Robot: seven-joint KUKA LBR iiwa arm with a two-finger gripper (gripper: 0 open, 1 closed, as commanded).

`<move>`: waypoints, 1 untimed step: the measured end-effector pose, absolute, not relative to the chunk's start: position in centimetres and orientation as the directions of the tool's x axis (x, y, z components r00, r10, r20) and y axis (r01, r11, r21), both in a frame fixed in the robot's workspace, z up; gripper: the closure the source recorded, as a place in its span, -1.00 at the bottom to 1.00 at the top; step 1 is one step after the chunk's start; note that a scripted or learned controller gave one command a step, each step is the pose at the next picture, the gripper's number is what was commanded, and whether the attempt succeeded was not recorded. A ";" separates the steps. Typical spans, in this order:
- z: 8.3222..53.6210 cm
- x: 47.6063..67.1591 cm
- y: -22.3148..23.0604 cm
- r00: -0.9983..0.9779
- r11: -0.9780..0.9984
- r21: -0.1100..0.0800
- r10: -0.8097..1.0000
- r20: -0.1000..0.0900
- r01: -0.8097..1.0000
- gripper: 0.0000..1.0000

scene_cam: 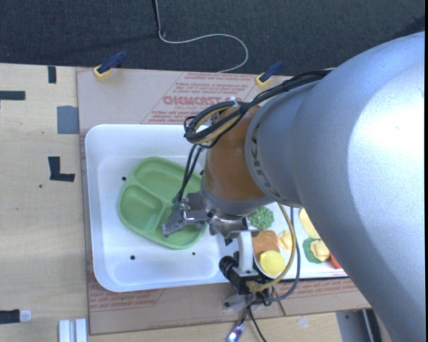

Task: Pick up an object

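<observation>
- Arm (328,169): grey, with an orange band, it reaches in from the right and hangs low over the bins, which suits a pick from above.
- Left bin (100,191): white and shallow, its walls keep the loose plate inside.
- Green plate (150,198): divided, it lies flat in the left bin, a likely thing to pick, partly under the wrist.
- Toy food (271,258): yellow, orange and green pieces crowd the right bin, just beside the wrist.
- Gripper (177,223): sits over the plate's near right part; whether it is clenched or released cannot be told.
</observation>
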State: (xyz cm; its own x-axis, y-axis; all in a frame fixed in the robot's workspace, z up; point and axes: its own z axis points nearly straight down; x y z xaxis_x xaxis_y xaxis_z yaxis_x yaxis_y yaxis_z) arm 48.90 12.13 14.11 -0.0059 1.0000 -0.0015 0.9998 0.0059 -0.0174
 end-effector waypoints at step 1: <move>15.9 49.2 11.8 -0.001 0.001 -0.007 1.000 0.000 1.000 1.00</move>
